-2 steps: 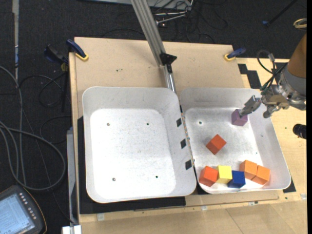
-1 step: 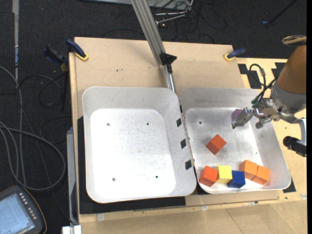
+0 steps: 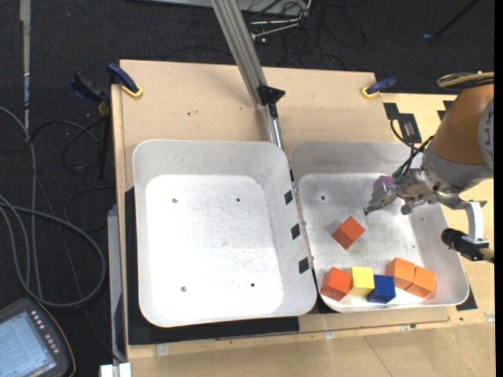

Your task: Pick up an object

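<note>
Pincer (image 3: 383, 201) hovers over the right bin (image 3: 314, 163), seemingly spread and empty; orange cube (image 3: 348, 232) just below-left awaits picking.

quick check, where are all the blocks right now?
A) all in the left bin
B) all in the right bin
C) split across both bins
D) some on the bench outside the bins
B: the lone orange block lies mid-floor of the right bin, and the orange block, yellow block, blue block and two more orange blocks sit along its near wall.
</note>
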